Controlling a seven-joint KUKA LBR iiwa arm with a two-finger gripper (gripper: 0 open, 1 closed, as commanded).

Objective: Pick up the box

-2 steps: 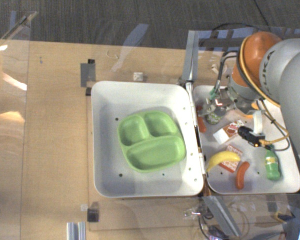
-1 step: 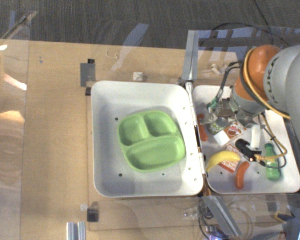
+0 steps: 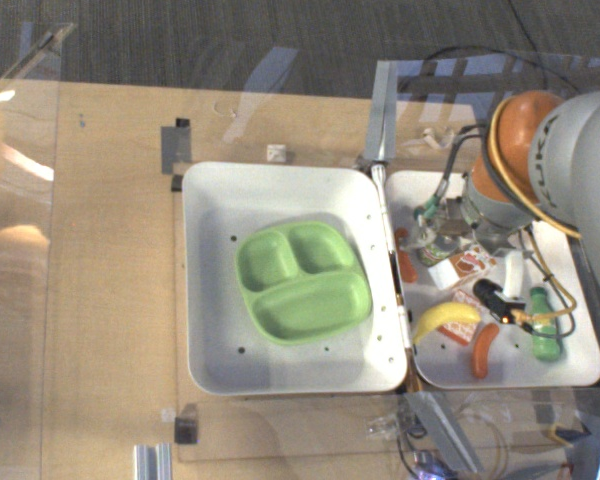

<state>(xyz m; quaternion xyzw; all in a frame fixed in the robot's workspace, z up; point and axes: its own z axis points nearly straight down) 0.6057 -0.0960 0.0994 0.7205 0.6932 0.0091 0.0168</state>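
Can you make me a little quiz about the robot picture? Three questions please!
1. True or false: the green divided plate lies in the left bin.
2. Which bin is the gripper over? A) the left bin B) the right bin C) neither bin
3. Fill in: the yellow thing near the right bin's front is a toy ____.

Key: 1 true. 2 B; it hangs at the back of that bin, right by the small red and white box. 3 banana; an orange-red sausage-shaped toy lies just beside it.
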